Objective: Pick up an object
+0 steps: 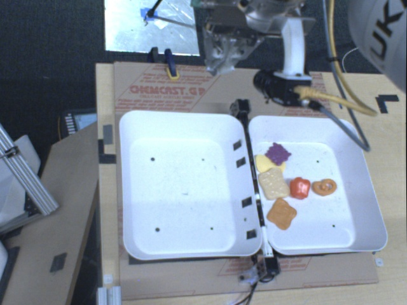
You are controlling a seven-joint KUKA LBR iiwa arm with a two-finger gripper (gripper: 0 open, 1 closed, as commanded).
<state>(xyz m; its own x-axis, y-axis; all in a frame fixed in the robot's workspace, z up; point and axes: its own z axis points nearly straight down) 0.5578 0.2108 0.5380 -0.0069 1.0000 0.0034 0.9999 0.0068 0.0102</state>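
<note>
The right bin (356,196) holds several small toy foods near its left side: a purple piece (277,152), a yellow piece (263,164), a beige cracker (275,183), a red piece (300,187), an orange ring-shaped piece (325,187) and an orange-brown cracker (282,214). My gripper (219,56) hangs high above the back edge of the bench, behind the left bin (178,183), well away from the objects. Nothing shows between its fingers.
A black clip strip (248,170) joins the two bins down the middle. Behind the bins are a cardboard sheet (159,89), a yellow-blue clamp (170,65), a shiny metal plate (149,14) and yellow and grey cables (337,103) at back right.
</note>
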